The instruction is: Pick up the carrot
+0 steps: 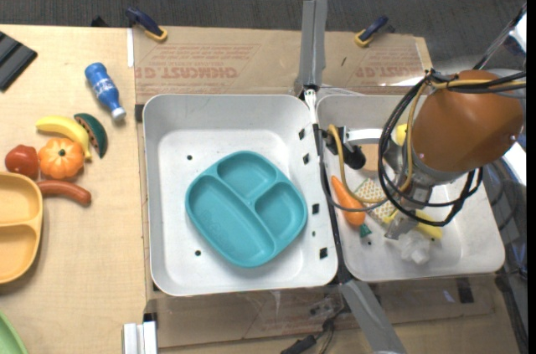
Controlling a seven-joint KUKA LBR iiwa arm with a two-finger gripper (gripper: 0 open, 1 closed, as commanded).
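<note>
While the pincer point(400, 220) hangs nearby, the carrot point(347, 198) lies left.

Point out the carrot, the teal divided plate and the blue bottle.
orange toy carrot point(345, 198): camera view, middle of its body.
teal divided plastic plate point(219, 218): camera view, floor of its left compartment.
small blue plastic bottle point(101, 85): camera view, its labelled side.

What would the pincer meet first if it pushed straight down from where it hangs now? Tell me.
Probably the clutter under it in the right bin: a clear crumpled piece and a yellow item. The carrot lies off to the side, out of that line. The arm hides the pincer, so depth is a guess.
</note>
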